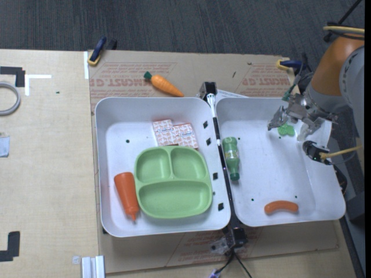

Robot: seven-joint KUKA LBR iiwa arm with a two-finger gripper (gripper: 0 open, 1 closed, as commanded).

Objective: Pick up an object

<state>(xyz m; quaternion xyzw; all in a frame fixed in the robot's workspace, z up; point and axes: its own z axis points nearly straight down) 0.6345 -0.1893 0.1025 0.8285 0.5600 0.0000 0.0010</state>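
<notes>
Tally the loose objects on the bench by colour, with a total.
Green: 3 (divided plate, bottle, small piece at the end effector)
Orange: 3 (carrot, bottle, sausage)
Red-and-white: 1 (packet)
Total: 7

1. Small green object (286, 130): bright green, shape too small to tell; sits at the end effector (288, 122) near the far right of the right bin (272, 172). Whether it is gripped cannot be told.
2. Green bottle (231, 157): translucent, lying on its side along the right bin's left wall.
3. Sausage (282, 207): orange-red, curved, lying flat near the right bin's front edge, well apart from the bottle.
</notes>
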